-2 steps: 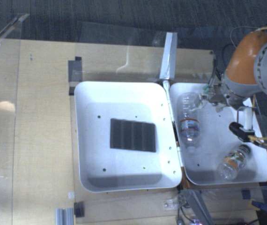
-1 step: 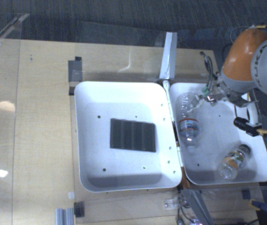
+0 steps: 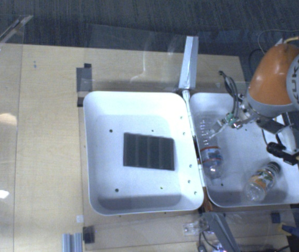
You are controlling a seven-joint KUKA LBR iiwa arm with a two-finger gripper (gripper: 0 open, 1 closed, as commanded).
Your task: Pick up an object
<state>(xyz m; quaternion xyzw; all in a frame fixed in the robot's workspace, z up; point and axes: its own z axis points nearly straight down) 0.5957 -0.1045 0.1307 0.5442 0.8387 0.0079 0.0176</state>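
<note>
Two clear plastic bottles lie in the right bin. One bottle rests against the bin's left wall, and the other bottle, with an amber tint, lies near the front right corner. A dark ridged rectangular pad lies flat in the middle of the left bin. My gripper hangs over the back part of the right bin, under the grey wrist and orange band. It is apart from both bottles, and I see nothing held in it.
A metal divider post stands behind the seam between the bins. Cables and a black fitting trail from the arm over the right bin's right side. A clear sheet covers the bench at the left.
</note>
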